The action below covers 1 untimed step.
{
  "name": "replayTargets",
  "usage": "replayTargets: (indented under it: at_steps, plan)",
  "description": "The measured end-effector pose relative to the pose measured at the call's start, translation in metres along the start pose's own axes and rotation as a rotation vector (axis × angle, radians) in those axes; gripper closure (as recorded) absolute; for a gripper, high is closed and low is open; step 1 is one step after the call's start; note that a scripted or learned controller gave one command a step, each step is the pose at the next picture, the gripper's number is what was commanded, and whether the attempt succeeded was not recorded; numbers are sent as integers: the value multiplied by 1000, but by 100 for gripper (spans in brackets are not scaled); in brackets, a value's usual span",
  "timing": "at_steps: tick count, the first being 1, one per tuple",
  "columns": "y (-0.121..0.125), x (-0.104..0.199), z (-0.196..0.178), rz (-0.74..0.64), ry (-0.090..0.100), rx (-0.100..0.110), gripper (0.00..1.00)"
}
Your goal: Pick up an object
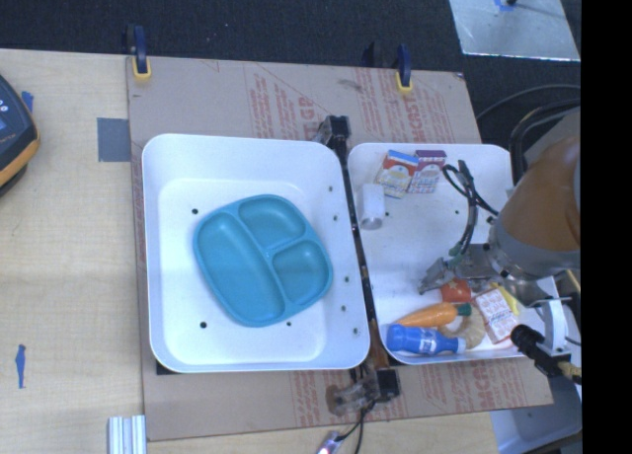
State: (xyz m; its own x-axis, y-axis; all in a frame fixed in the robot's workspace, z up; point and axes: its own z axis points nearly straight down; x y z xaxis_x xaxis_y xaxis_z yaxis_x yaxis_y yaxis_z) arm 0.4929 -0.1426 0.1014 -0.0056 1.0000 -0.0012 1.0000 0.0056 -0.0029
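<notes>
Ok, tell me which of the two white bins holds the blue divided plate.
The left bin. It holds the blue divided plate; the right bin holds a clutter of small items, such as the blue bottle, with the claw over it.

Red printing runs along the cardboard sheet (296, 97) under the two bins, in slanted lines near its top edge and again along its bottom edge, but the letters are too blurred to read. The small boxes (410, 174) at the top of the right bin (415, 245) carry coloured print, as does the red-and-white packet (497, 312) near its lower right corner; none of it can be made out. The blue bottle (423, 341) bears a white label, likewise unreadable. No word, number or brand can be read anywhere.
</notes>
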Motion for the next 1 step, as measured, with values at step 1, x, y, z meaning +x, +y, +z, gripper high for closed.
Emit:
replayTargets:
  at_steps: [1]
  plan:
    - [0,-1,-10,-3,-1,1,100]
